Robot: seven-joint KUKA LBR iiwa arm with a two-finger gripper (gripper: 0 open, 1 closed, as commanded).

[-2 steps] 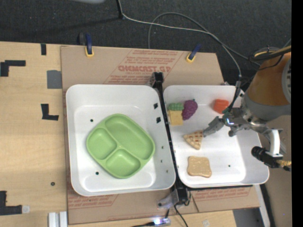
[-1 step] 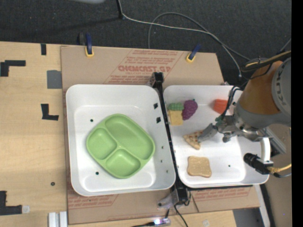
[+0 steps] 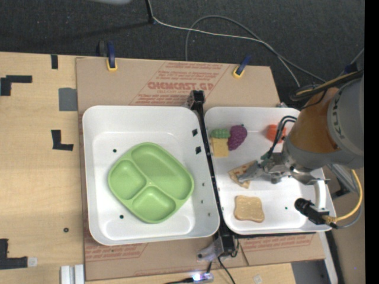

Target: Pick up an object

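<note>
A: Arm position? 
B: The arm (image 3: 331,129) comes in from the right of the frame, over the right bin (image 3: 308,226); the hand (image 3: 256,171) sits low in that bin's middle, at a tan cracker-like piece (image 3: 238,176); whether it is clenched, released or grasping anything I cannot tell, the tip being dark and blurred.

A: Candidate objects, right bin? 
B: A toast slice (image 3: 249,209) lies in the lower middle, apart from the hand; purple grapes (image 3: 237,136) toward the upper left, touching a yellow-and-green corn-like piece (image 3: 219,142) by the dividing wall; an orange-red item (image 3: 273,133) at upper right, partly hidden behind the arm and a black cable.

A: Anything crowding the hand? 
B: The cracker-like piece is right at the tip; the grapes and corn piece lie near, above left; the toast lies below.

A: Left bin? 
B: The left bin (image 3: 98,129) holds a green divided plate (image 3: 150,183), three compartments, lying flat; both bins sit on cardboard (image 3: 177,81) clamped at the top edge of the desk (image 3: 29,176).
</note>
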